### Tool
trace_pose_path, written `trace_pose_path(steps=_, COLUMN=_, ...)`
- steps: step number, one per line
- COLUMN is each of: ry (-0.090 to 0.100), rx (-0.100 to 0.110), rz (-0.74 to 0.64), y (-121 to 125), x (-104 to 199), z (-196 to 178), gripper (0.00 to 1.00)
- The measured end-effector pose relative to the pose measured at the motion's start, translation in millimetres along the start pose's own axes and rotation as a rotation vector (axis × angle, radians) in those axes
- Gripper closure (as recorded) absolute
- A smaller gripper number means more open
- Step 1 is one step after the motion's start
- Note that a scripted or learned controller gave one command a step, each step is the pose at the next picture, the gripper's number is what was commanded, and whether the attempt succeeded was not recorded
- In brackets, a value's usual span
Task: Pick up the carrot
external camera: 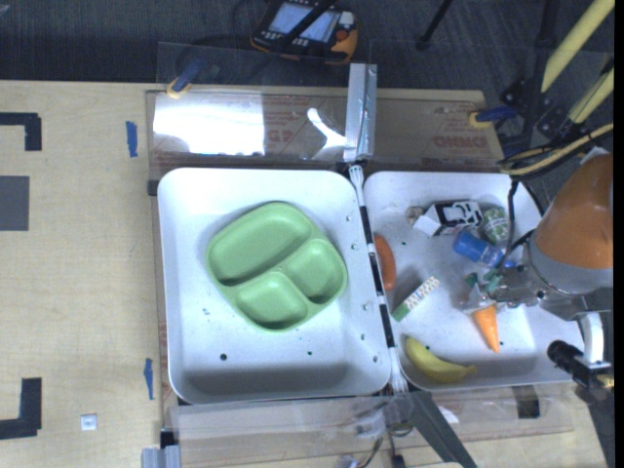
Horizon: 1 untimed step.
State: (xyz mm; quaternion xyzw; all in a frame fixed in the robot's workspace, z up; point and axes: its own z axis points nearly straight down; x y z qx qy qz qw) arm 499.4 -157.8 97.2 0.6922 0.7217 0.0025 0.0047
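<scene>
Carrot (487, 326): small, orange, tapered cone, smooth like a toy. Lying in right bin (429, 191), right of centre, toward near edge, above banana (434, 359). Long axis near vertical in the view, thick end up, tip pointing down toward bin's near rim. Gripper (495, 295) right at thick end; cannot tell jaw spread, cluttered there. Green divided plate (277, 263) in left bin (185, 261).
</scene>
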Motion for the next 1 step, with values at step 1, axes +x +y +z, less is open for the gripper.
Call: trace_pose_path(steps=1, ry=0.002, rx=0.010, rz=0.143, y=-11.8, x=-13.8, z=-94.4, gripper=1.00)
